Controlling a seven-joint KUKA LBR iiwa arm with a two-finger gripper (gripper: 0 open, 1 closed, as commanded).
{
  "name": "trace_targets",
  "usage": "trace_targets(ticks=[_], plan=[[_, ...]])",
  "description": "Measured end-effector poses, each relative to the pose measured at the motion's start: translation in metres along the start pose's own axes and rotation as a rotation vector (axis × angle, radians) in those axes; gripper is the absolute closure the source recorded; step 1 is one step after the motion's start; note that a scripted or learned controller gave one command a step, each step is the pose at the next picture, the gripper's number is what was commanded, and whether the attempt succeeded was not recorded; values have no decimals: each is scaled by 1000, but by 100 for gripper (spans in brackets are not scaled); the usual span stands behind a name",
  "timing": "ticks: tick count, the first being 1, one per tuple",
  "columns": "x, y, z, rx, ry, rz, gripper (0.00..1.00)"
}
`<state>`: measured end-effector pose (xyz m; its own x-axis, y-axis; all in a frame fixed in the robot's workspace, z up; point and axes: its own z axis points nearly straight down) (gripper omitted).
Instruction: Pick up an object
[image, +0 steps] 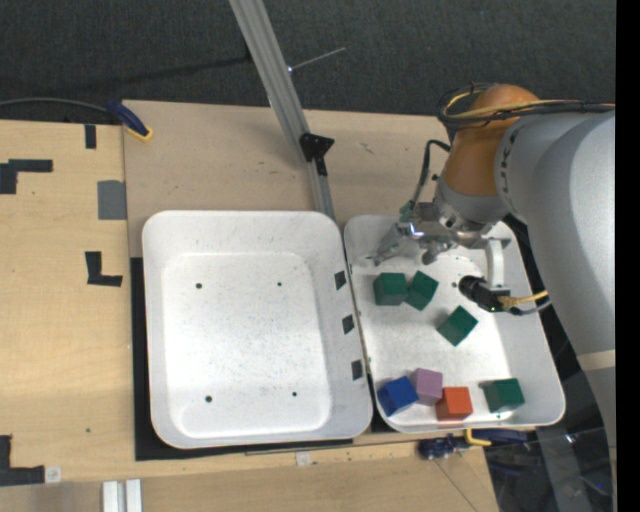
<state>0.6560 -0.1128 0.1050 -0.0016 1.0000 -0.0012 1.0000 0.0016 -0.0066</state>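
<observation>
Several small blocks lie in the right bin (530, 345). Two dark green blocks (390, 289) (421, 291) touch each other near the bin's far end. A third green block (458, 326) sits tilted in the middle, and another green block (503, 393) lies at the near right corner. A blue block (397, 393), a purple block (428, 384) and an orange block (455, 402) cluster at the near edge. My gripper (405, 252) hangs just beyond the green pair, above the bin's far end. It is open with nothing between its fingers.
The left bin (160, 300) adjoins the right one. A slanted metal pole (285, 95) ends in a black clamp at the gap between the bins. The grey arm (570, 200) covers the right bin's far right side. A black cable (495, 298) hangs near the wrist.
</observation>
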Motion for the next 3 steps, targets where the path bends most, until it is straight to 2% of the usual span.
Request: trace_targets(ticks=[1,2,3], plan=[[1,-1,14,-3,0,-1,0],[2,0,3,-4,0,-2,100],[9,7,-46,-10,1,-1,100]])
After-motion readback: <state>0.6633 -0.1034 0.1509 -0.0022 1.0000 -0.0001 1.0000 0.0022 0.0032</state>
